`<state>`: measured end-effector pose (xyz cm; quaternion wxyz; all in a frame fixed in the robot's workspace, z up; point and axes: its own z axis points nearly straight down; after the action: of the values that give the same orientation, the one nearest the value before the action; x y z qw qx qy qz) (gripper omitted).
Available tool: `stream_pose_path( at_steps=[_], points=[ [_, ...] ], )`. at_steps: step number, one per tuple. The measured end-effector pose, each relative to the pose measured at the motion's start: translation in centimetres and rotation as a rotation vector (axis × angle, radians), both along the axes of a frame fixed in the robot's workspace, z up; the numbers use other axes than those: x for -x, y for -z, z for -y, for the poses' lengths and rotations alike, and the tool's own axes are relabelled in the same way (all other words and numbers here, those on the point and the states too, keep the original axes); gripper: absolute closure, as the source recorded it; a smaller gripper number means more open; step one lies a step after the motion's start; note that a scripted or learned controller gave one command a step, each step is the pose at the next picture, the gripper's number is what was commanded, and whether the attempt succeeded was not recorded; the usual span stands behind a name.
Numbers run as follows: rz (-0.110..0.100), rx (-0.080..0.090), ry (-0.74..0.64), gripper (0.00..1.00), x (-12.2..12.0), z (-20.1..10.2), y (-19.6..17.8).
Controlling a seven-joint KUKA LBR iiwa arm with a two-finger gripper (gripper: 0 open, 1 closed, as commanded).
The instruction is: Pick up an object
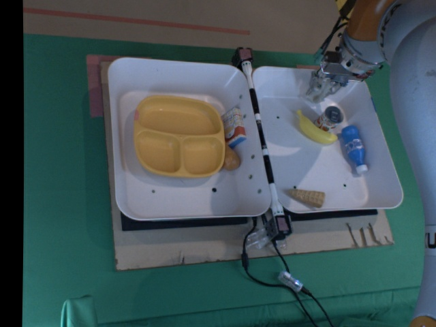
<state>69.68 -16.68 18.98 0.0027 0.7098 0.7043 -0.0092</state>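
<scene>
Candidate for pickup, by judgement: the small round can with a white and dark printed lid [331, 117], since it lies nearest the gripper [319, 91]. It sits in the right-hand shallow white bin [381, 182], toward that bin's far side. From the can, the gripper is just up and to the left, close but apart, low over the bin floor. The can presents a round top, so no long axis governs the approach. Whether the gripper is spread or closed cannot be told at this size; nothing is seen held in it.

Touching or just beside the can, on its near-left, lies a yellow plastic banana [315, 129], long axis running from upper left to lower right. To the can's lower right lies a blue plastic bottle with a white cap [353, 149], cap pointing toward the near rim. Well apart from the can, toward the near rim, lies a tan waffle cone [306, 197].

The left-hand white bin [129, 196], well to the can's left, holds a yellow three-compartment plastic tray [178, 135], a small white and orange carton [234, 125] against the tray's right edge, and a brown rounded object [232, 160] below the carton.

Both bins rest on a green-covered surface [61, 182].
</scene>
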Motion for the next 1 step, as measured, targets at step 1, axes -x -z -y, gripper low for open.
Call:
stream_pose_path(
  at_steps=[1],
  points=[
    [-0.002,0.009,0.003,0.0,0.21,0.55,0.29]
  ],
)
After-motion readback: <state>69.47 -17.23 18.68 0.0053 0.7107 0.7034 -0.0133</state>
